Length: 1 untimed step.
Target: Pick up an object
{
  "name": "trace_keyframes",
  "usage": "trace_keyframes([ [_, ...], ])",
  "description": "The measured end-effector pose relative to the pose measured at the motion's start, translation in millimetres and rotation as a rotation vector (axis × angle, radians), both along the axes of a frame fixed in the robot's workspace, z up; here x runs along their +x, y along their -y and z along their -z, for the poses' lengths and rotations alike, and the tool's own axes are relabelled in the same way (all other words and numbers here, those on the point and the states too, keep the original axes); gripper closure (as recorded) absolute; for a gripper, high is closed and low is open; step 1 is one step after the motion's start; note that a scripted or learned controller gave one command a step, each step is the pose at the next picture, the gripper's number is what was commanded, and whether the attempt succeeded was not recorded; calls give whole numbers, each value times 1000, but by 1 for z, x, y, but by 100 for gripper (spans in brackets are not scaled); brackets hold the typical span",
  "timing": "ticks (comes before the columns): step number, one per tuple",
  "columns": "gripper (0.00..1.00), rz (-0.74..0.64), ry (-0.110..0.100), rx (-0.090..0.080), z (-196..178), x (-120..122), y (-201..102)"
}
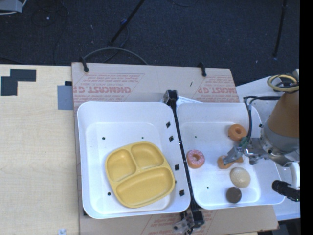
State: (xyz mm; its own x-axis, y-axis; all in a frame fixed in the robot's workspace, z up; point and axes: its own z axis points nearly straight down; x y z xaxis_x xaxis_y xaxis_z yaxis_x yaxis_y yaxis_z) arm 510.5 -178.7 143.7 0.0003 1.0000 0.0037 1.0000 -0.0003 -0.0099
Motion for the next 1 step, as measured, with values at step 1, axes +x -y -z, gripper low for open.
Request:
trace_keyframes([
  [1,0,0,-1,0,56,-2,-1],
])
